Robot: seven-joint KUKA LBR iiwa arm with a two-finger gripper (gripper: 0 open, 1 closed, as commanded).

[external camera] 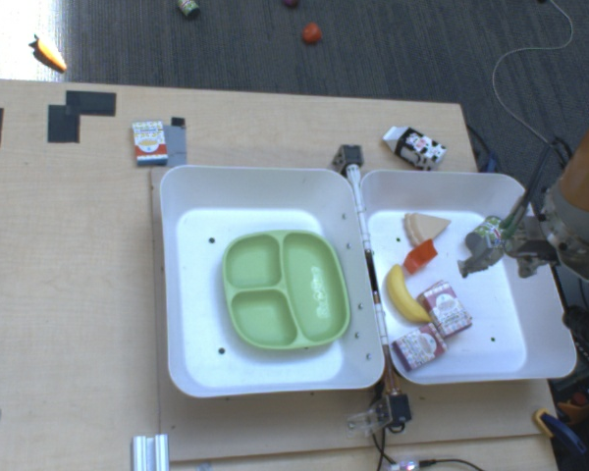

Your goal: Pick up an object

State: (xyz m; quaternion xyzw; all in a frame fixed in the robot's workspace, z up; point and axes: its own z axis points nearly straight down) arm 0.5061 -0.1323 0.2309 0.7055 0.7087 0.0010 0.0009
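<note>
The right bin [530, 356] holds a tan wedge [427, 227], an orange-red block [420, 255], a yellow banana [405, 295] and two red-and-white packets [446, 309] [418, 348]. My gripper [477, 257] hangs over the right half of this bin, to the right of the orange-red block and above the bin floor. A small green and silver thing [490, 232] sits tight against the gripper's upper side. Whether it is held I cannot make out.
The left bin [191, 263] carries a green divided plate [285, 288]. On the bench behind the bins lie a cow-patterned carton [415, 147] and a red-and-white box [149, 142]. Small items [311, 33] are scattered on the dark floor beyond.
</note>
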